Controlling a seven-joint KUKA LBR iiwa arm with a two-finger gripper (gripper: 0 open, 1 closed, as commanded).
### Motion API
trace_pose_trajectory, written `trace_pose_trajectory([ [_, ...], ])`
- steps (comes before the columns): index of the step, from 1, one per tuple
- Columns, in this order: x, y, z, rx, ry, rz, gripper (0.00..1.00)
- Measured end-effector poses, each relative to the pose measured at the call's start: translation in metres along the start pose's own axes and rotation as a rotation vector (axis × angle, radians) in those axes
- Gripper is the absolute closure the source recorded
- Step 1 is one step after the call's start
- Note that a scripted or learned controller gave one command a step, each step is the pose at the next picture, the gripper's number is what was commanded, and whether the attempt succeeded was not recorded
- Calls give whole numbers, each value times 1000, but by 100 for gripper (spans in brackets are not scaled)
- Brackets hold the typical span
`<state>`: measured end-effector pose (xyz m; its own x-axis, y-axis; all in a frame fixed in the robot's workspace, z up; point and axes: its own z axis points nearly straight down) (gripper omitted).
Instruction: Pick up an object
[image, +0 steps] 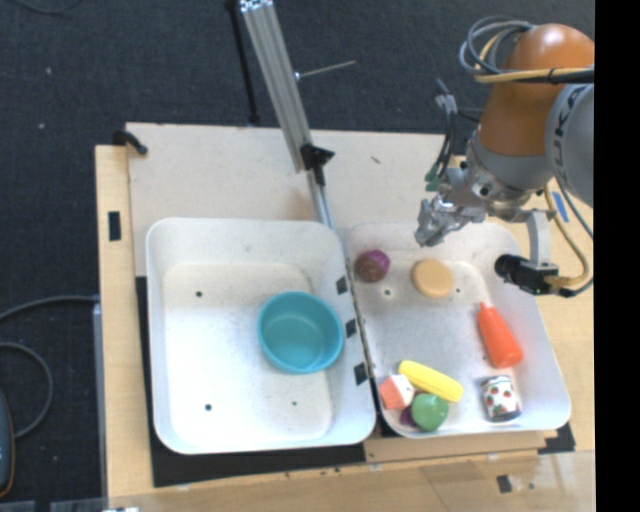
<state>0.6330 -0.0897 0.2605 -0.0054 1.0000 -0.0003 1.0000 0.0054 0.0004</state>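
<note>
My gripper (430, 232) hangs over the back of the right bin (545, 330), just above and behind a tan round piece (434, 278). A purple ball (372, 265) lies to its left near the bin's dividing wall. An orange carrot-like piece (498, 336) lies on the right side. Near the front sit a yellow banana (430, 380), a green piece (428, 411), a small pink and white block (396, 391) and a white patterned can (500, 397). Nothing shows between the fingers.
The left bin (190, 300) holds a blue bowl (300, 332). A grey metal pole (290, 110) slants up from between the bins at the back. The bench's tan board (220, 170) runs behind both bins.
</note>
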Motion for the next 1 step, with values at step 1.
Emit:
trace_pose_trajectory([
  [1, 60, -4, -4, -1, 2, -2, 100],
])
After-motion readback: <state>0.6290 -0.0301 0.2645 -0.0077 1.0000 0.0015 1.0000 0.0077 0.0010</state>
